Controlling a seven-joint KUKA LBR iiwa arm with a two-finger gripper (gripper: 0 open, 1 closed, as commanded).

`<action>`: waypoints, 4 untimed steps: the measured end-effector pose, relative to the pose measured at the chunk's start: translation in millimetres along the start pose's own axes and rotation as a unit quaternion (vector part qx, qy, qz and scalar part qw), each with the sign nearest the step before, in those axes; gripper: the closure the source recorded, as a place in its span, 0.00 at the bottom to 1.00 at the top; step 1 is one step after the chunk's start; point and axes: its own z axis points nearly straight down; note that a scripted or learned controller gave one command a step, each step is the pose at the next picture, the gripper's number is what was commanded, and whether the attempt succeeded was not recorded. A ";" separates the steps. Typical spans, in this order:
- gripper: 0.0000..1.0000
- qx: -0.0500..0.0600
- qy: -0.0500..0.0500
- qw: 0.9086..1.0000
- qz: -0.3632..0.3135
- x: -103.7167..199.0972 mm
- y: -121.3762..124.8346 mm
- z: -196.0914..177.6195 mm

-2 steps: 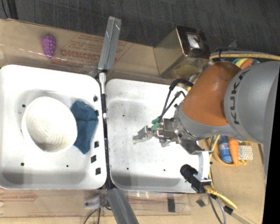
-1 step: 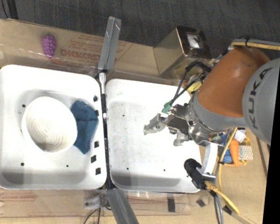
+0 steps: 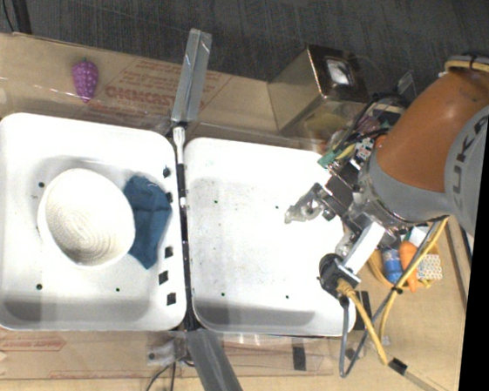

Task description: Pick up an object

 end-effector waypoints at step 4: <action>0.00 0.003 0.000 0.953 0.301 -15.0 142.3 -119.3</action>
